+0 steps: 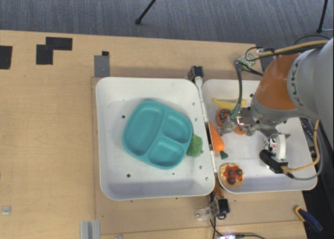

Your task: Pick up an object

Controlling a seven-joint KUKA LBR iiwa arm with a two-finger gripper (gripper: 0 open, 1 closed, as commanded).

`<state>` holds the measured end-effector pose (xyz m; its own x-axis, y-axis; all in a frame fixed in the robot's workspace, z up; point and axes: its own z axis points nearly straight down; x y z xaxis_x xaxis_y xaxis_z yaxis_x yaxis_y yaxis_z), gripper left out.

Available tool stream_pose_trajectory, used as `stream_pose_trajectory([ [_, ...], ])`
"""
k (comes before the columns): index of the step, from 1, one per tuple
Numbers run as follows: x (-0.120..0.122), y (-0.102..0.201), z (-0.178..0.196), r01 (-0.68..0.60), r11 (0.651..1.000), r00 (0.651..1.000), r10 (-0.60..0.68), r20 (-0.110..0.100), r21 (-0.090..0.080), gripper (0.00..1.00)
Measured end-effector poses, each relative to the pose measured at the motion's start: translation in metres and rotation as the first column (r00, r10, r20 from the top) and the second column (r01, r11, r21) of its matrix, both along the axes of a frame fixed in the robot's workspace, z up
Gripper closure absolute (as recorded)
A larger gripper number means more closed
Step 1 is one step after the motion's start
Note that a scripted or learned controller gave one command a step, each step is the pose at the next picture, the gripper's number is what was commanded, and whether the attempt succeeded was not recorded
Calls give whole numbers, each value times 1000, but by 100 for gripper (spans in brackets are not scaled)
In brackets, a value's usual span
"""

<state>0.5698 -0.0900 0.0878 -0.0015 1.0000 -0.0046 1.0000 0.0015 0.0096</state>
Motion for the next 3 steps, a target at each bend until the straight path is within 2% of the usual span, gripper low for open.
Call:
stream_pose_trajectory([
  [1, 59, -10, -2, -5, 1000, 1000, 5, -5, 4, 0],
  [2, 61, -9, 10, -9, 1000, 1000, 9, 0, 3, 100],
  [3, 50, 30, 218, -6, 1000, 1000, 6, -1, 4, 100],
])
